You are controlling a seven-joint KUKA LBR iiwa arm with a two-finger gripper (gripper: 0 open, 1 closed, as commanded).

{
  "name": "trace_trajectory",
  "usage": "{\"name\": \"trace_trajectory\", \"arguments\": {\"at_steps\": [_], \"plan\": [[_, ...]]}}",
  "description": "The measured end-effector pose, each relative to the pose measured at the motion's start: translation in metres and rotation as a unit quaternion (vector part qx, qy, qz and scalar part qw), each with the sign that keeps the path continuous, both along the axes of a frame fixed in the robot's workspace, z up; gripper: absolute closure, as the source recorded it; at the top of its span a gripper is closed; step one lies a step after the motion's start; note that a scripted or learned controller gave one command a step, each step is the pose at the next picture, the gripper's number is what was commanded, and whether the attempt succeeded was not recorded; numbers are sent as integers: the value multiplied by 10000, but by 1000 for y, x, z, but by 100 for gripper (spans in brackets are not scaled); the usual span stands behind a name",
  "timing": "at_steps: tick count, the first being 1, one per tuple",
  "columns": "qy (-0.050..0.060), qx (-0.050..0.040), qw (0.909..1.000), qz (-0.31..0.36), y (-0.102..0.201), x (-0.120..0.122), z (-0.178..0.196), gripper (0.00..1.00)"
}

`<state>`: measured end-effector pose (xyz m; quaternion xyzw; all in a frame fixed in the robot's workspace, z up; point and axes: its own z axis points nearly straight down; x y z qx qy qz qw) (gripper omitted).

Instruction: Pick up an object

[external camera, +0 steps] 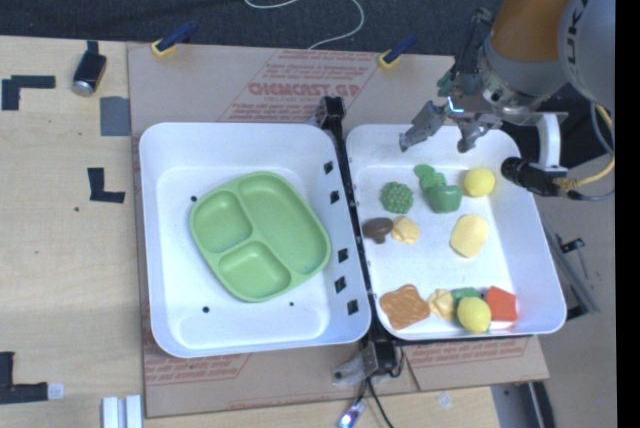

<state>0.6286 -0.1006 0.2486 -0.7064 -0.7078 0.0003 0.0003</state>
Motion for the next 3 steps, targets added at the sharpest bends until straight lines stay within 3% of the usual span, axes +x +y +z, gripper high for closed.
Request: {"name": "trace_trajectory", "arguments": {"at_steps": [1, 2, 3], "plan": [[50, 13, 10000, 12, 50, -33, -69, 0], [42, 8, 10000, -8, 71, -115, -65, 0], [21, 4, 10000, -2, 70, -111, -55, 100]]}}
